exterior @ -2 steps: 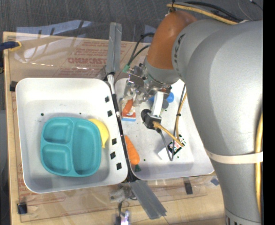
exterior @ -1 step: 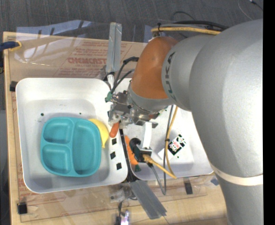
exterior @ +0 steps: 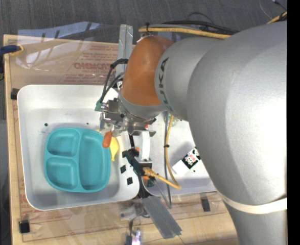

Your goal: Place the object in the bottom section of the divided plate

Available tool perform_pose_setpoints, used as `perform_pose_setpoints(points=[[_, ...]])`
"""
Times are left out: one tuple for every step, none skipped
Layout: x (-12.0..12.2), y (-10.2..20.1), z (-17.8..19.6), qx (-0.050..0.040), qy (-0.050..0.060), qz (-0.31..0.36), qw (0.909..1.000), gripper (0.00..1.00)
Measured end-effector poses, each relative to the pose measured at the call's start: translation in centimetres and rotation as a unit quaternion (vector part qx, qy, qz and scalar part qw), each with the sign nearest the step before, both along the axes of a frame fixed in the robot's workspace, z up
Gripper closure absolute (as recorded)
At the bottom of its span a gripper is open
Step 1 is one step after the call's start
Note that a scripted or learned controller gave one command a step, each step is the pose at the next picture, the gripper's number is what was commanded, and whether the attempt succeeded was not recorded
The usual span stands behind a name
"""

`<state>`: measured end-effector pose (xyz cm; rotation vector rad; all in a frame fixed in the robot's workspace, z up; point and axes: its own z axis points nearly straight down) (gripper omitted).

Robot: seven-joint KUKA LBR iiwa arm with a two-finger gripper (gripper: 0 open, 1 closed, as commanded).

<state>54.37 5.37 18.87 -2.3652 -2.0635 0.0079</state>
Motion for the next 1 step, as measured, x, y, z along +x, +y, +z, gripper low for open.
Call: perform_pose_setpoints(points=[[0.01, -0.05, 0.0, -0.0001, 0.0, 0.0, 1.0, 0.0]])
